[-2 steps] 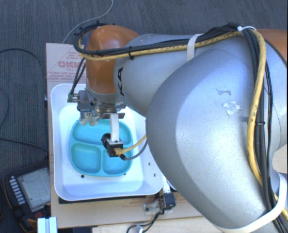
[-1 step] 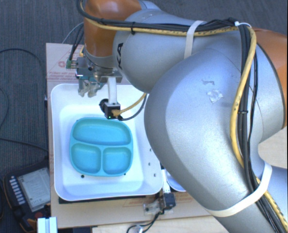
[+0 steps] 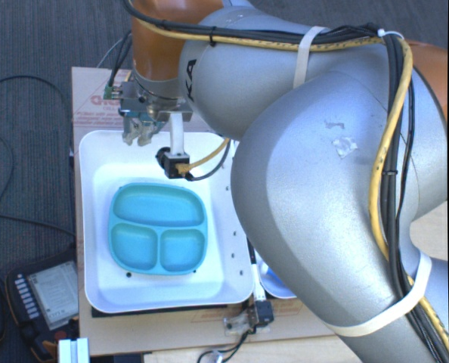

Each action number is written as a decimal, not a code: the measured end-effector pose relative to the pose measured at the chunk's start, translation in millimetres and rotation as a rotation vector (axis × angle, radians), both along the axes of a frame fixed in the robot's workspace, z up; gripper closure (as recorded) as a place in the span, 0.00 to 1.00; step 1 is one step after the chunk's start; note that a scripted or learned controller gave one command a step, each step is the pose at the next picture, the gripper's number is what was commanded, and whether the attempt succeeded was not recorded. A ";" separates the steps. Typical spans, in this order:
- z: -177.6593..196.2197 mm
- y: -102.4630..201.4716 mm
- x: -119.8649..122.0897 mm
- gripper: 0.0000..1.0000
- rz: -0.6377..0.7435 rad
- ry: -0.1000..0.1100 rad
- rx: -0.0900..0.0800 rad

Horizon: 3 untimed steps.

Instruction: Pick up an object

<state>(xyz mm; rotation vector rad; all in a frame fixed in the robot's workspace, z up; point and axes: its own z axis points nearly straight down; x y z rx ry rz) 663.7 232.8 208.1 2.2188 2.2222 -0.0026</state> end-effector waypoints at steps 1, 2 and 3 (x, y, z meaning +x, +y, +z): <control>-0.4 0.0 -0.1 0.00 0.000 0.001 0.000; -0.4 -0.1 -0.1 0.00 0.000 0.001 0.000; -0.4 -0.1 -0.1 0.00 0.000 0.001 0.000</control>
